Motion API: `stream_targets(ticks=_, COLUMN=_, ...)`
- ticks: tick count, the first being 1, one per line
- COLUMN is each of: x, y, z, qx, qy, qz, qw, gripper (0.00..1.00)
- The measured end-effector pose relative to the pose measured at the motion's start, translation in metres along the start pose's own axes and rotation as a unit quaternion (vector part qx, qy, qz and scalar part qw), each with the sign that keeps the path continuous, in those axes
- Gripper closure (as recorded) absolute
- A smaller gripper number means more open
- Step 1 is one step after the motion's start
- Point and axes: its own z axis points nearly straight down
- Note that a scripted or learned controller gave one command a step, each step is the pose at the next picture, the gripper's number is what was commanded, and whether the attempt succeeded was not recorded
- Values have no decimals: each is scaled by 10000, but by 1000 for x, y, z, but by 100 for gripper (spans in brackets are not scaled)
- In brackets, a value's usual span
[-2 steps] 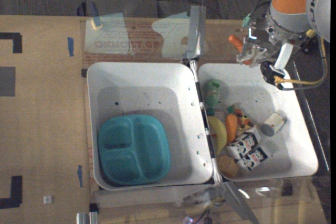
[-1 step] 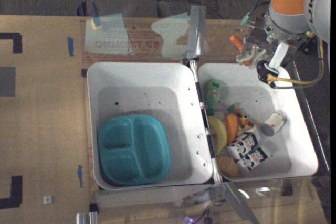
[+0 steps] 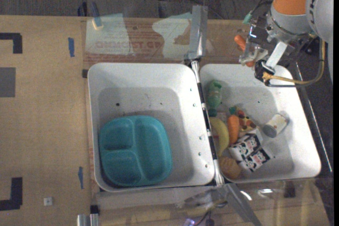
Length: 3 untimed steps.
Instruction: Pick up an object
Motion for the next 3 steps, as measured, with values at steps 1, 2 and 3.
stream_targets(ticks=1, x=8, y=-3, z=-2, qx=-8, qy=0, qz=759, qw=9971, gripper=100)
stream_targets(ticks=2, x=-15, y=-28, z=-34, qx=15, qy=-5, qz=110, qw=9999, gripper=100)
stream_targets(ticks=3, x=-7, y=-53, z=-16, qx=25, qy=-2, qz=419, qw=9991, gripper=100)
